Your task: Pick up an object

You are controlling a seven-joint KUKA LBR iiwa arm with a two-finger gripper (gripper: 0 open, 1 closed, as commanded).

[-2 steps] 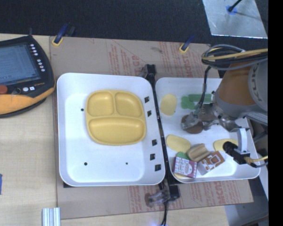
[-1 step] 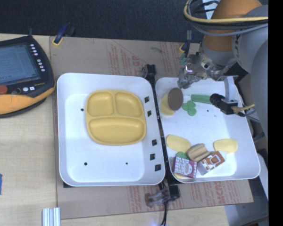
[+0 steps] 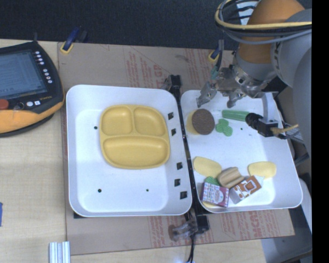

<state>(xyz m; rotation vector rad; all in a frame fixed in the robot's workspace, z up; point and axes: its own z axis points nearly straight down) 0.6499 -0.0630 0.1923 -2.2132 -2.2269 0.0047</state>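
My gripper [image 3: 218, 96] hangs over the far end of the right bin [image 3: 285, 163], its two fingers spread apart, open, with nothing between them. Just below it lies a round brown cookie [image 3: 203, 121]. To the cookie's right are a green stick [image 3: 234, 114] and a small green blob [image 3: 225, 127]. Nearer the front of the bin lie two yellow pieces [image 3: 207, 166] [image 3: 261, 170], a small bun [image 3: 229, 177] and two little cartons [image 3: 215, 194] [image 3: 246, 187].
The left bin [image 3: 82, 163] holds a yellow divided plate [image 3: 134, 136]. A black clip divider [image 3: 180, 147] runs between the bins. A teach pendant [image 3: 19, 86] rests at the far left of the bench. The arm's orange band [image 3: 268, 26] looms over the right bin's far corner.
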